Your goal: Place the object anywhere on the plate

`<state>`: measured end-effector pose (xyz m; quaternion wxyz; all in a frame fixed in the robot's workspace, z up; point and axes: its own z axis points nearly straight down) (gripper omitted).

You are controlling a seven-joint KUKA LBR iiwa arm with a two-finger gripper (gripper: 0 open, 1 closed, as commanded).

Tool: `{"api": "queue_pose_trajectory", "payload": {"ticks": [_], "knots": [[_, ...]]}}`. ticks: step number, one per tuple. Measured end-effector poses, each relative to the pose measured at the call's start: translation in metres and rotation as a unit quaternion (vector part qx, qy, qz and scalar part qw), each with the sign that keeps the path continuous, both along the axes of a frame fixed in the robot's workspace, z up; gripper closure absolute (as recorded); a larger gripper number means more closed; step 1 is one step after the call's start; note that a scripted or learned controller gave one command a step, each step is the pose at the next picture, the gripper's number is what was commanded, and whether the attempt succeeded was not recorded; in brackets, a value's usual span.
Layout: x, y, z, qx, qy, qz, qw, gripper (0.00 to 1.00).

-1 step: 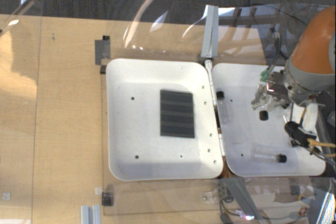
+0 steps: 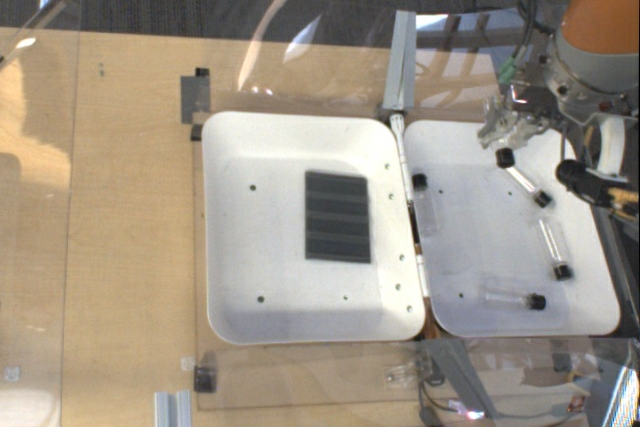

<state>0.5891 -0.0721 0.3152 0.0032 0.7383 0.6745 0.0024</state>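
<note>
A: Where is the object?
B: Clear tubes (image 2: 524,186) lie in my right bin (image 2: 455,310); light, slippery, brittle — grip mid-barrel. My gripper's (image 2: 508,127) state: cannot tell. Plate (image 2: 337,216) left.

Bright, even light; glare streaks the clear panel (image 2: 290,25) at the desk's (image 2: 110,215) far edge; soft shadows; focus stays sharp.

2 bins sit side by side: the left bin (image 2: 230,215) holds a plate (image 2: 337,216); the right bin (image 2: 460,245) holds 4 tubes (image 2: 525,185).
</note>
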Motion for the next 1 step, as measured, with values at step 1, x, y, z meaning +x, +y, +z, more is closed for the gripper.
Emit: {"api": "queue_pose_trajectory", "payload": {"ticks": [1], "knots": [[0.0381, 0.0538, 0.0034, 0.0011, 0.001, -0.149, 0.9889, 1.0]]}}
